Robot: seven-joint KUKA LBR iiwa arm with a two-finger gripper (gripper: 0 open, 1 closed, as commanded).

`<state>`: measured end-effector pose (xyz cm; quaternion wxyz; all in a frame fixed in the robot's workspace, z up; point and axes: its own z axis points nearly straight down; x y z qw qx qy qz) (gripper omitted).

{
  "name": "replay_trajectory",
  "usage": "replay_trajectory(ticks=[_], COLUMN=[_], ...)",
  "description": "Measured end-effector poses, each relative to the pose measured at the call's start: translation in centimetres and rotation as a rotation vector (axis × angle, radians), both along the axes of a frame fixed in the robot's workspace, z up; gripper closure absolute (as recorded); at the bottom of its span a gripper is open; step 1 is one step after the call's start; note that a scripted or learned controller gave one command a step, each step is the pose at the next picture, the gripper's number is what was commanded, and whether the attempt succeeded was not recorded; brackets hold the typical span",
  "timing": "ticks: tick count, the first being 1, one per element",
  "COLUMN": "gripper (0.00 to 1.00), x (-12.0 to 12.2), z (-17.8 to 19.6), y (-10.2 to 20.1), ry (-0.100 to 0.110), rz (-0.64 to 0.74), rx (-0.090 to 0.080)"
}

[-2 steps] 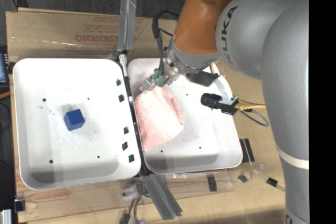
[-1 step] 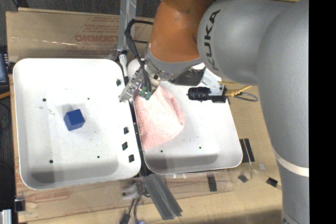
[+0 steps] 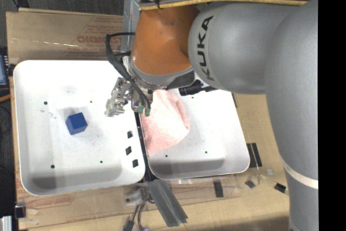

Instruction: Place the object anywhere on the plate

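A small blue cube [image 3: 76, 123] lies on the floor of the left bin [image 3: 32, 78], left of centre. A pink, cloth-textured flat thing [image 3: 167, 119], seemingly the plate, lies in the right bin [image 3: 227, 143] against its left wall, partly hidden under the wrist. My gripper [image 3: 120, 99] hangs over the right part of the left bin, close to the divider between the bins. It is to the right of the cube and a little above it in the view, well apart from it. The cube is not in its grasp.
The arm's grey body and orange band [image 3: 162, 40] cover the far side of the right bin. Small black marks [image 3: 130, 143] dot the left bin's right side. Cardboard [image 3: 59, 30] lies behind the bins, and cables and clamps [image 3: 162, 203] sit at the front.
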<state>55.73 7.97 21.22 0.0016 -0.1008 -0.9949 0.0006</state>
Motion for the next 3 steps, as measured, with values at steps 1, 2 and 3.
replay_trajectory(ticks=[1,2,3], gripper=[1.0,1.0,0.0], x=[-1.1,-2.2,-2.2], z=[1.9,2.0,2.0], y=[5.0,10.1,10.1], ry=[-0.006,-0.006,-0.006], rz=[0.206,0.209,0.208], rx=[0.001,0.001,0.001])
